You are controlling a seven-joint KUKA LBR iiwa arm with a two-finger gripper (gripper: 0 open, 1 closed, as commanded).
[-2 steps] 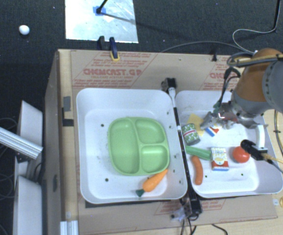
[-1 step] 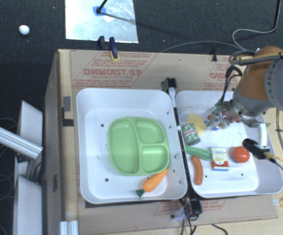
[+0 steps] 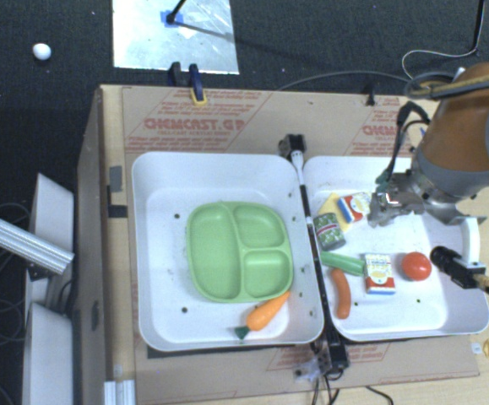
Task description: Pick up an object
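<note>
Hovering above the small yellow-and-white packet (image 3: 351,206), just left of the grey two-finger gripper (image 3: 385,210); finger state impossible to tell.

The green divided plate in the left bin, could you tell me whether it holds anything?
Empty: all compartments of the green plate show bare green. The carrot lies outside its rim, on the bin floor.

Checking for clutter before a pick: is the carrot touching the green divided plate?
Touching. In the camera view, the carrot lies against the lower right rim of the green divided plate, with no gap visible between them.
</note>
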